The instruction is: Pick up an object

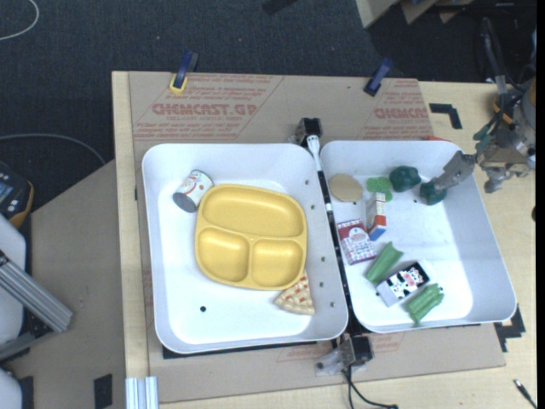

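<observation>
Two dark green lumps are lying at the back of the right bin [498, 271], and we are taking the nearer lump [432, 195] as the one to pick. It is sitting just beside the gripper [444, 182], which is hanging at its right, low over the bin's far corner. We cannot tell whether the gripper is wide or narrow, and we are not seeing the lump held in it.

To do this step well, we are judging that the gripper should be centring over the lump before closing. It should also be keeping off the bin wall and off the second lump [404, 177], which is lying near on the left. The lump looks rounded, so a grip across its middle seems less likely to squeeze it out sideways.

Counting outward in this bin, we are finding:
- one tan disc [346, 187]
- one small carton [375, 212]
- one red packet [356, 239]
- two light green sticks [383, 262] [424, 303]
- one black-and-white box [402, 284]

Beyond these, the left bin [162, 228] is holding one yellow tray [251, 235], one cup [192, 191] on its side and one pizza slice [296, 297].
</observation>
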You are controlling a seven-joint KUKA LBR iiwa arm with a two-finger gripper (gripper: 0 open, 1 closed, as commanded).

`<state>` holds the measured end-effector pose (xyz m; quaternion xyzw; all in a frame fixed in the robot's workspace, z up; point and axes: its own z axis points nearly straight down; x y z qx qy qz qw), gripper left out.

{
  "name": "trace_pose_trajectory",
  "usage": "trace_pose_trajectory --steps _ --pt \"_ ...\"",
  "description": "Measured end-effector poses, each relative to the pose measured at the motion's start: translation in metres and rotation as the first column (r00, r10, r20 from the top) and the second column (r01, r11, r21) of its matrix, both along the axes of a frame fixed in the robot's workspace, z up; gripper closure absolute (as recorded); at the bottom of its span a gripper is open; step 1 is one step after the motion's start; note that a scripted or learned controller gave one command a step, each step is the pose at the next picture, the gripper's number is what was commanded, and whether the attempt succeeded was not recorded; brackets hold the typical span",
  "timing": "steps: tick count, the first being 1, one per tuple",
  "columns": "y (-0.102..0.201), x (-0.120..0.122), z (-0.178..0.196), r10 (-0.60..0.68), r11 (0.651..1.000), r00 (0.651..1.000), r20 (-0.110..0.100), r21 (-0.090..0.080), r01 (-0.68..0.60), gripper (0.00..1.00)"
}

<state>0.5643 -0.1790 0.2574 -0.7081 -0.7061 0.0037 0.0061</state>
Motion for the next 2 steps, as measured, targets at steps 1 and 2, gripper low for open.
trace_pose_trajectory --steps 1,2 --pt "0.000 0.002 0.007 0.003 1.000 1.000 0.013 -0.003 -0.003 0.00" --pt "-0.007 0.000 -0.053 0.002 1.000 1.000 0.007 -0.001 -0.002 0.00"
